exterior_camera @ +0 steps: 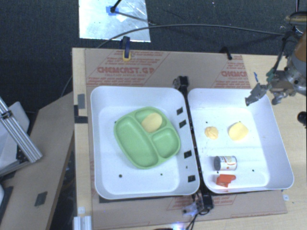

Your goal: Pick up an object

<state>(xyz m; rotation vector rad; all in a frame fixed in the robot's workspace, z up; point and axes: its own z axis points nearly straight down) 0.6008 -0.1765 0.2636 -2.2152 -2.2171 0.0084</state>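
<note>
Plainly the task is at its start: the gripper point(265, 94) hangs over the far right corner of the right bin point(273, 128), and its two dark fingers stand apart with nothing between them. Nothing has been lifted, so the whole pick is left to do: choosing a thing, coming down on it, closing and raising it.

Nearest the gripper, a little toward the camera and to its left in the view, lies a pale yellow lump point(238, 131) on the bin floor. Just beyond that, further left, sits a smaller yellow ball point(211, 132); the two are near each other but apart. Further toward the camera lies a small can point(225, 163) on its side, and just past it, close to the bin's near wall, an orange piece point(225, 179).

Well away from the gripper, across the divide, the left bin point(108, 114) holds a green tray point(146, 138) with compartments, and a yellow roundish thing point(152, 122) rests in its far compartment.

By this view the pale yellow lump looks the likeliest target, being closest and standing free of its neighbours.
</note>
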